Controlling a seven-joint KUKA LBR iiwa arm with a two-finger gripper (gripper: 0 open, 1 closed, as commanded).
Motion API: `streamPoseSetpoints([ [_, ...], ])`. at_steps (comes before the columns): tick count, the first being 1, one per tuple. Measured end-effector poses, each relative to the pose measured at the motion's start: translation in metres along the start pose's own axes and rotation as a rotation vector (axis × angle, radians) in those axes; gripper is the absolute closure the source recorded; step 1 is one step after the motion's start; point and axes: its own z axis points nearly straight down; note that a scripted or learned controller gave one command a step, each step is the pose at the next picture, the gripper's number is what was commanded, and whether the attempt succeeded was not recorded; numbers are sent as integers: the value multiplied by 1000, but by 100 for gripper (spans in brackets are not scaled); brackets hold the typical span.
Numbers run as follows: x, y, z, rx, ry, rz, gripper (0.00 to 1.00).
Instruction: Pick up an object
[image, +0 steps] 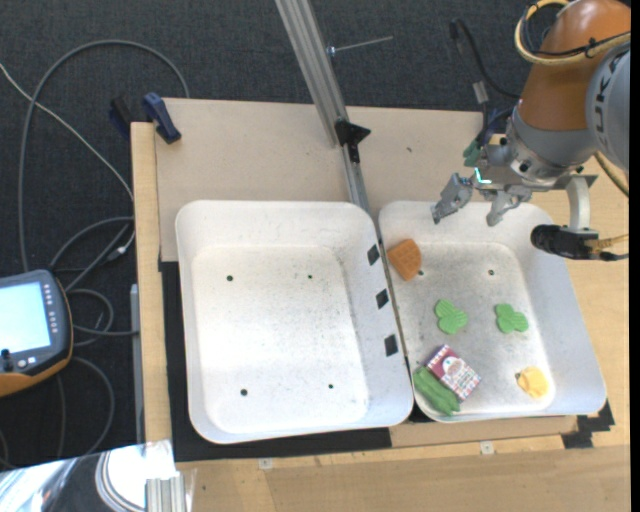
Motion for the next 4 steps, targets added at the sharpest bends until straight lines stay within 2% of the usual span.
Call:
streamPoseSetpoints([
  [1, 0, 1, -3, -5, -1, -1, 0],
  [2, -5, 9, 50, 0, -1, 0, 0],
  [3, 1, 6, 112, 2, 0, -1, 0],
  [4, 1, 8, 128, -7, -1, 0, 0],
])
